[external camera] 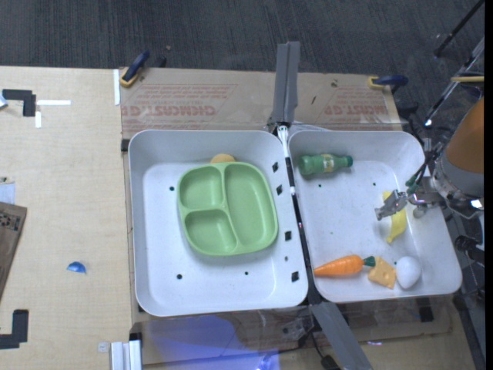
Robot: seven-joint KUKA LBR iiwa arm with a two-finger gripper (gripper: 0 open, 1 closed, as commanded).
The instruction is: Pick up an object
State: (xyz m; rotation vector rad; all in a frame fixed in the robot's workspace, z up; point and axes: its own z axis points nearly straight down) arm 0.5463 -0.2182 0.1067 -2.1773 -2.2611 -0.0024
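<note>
Carrot (340,266), cheese (380,273) and egg (407,271) lie below the banana (396,223); fingers (391,206) state unclear.

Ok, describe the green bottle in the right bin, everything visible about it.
The green bottle lies on its side near the back wall of the right bin, its long axis running roughly left to right. It looks like glossy plastic, dark green, with a yellowish label around its middle. Its narrower cap end points toward the right. It rests on the bin floor alone, apart from the other items and from the gripper.
</note>
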